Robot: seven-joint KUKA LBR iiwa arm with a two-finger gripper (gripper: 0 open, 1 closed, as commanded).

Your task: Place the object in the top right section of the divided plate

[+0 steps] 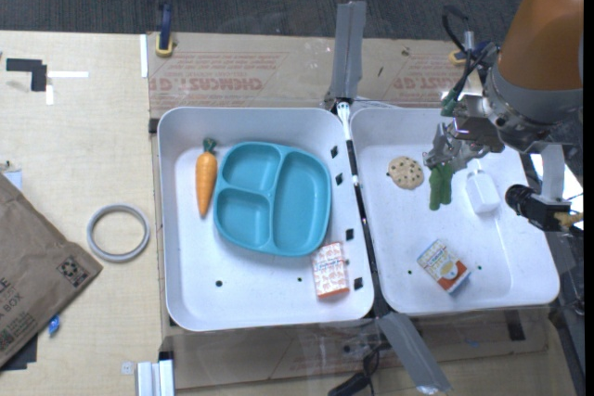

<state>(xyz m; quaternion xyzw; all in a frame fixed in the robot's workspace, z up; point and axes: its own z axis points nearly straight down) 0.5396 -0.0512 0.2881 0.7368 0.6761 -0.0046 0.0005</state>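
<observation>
While pinching the pickle (439,184) up top, gripper (447,159) could drop it before reaching the plate (274,197).

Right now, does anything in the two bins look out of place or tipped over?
Nothing looks spilled or broken. The small carton in the left bin lies askew by the blue divided plate, and a green object hangs at the gripper.

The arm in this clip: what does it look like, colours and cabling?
The arm has a broad orange band with grey sections above and below. Dark cables loop beside the wrist. The gripper is a dark metal assembly with some green parts.
</observation>
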